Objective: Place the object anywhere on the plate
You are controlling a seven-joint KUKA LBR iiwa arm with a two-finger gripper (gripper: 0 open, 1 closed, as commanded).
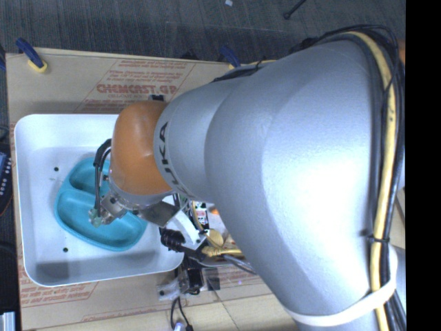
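While the arm's grey bulk covers most of the right bin, the jaws (102, 216) are seen low over the blue plate (83, 212) in the left bin (27, 185), at or just above its surface. Whether they are parted or clenched cannot be told. The object cannot be made out between them; its place is judged hidden beneath the wrist.

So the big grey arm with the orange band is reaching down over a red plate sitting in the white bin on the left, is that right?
Not quite: the plate is blue, not red. The camera view shows it lying in the left white bin, with the grey arm and its orange band reaching down over it, as you said.
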